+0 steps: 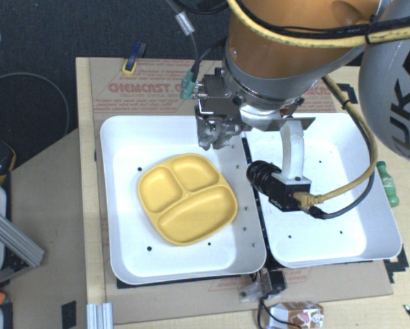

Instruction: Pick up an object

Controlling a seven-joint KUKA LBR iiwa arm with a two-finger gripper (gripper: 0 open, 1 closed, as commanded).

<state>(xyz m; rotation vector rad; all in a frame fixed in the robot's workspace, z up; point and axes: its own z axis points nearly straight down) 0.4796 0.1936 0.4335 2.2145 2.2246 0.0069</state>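
nearest, at the bottom edge of the bench, a small brown-and-white packet (302,316) lies beside some black wiring just below the seam between the two bins. up from there, the left bin (119,252) holds a yellow divided plate (186,198), sitting flat and a little turned, with three compartments: two small ones toward the far side and one wide one toward the near side. it rests roughly in the middle of that bin, clear of the walls. the right bin (342,242) sits just beside the left one, their inner rims touching. over its left part hangs a black camera-like module (277,184) with a yellow cable (352,187) looping across the bin. a green marker-like object (387,187) lies along the right bin's outer rim. farther back, the gripper (212,137) hangs over the far edge of the left bin, just beyond the plate's far rim and not touching it; whether its fingers are spread or pressed together cannot be told from this angle. above it rises the arm's orange band (294,19). at the far left of the cardboard, a blue-and-yellow clip (131,59) lies.
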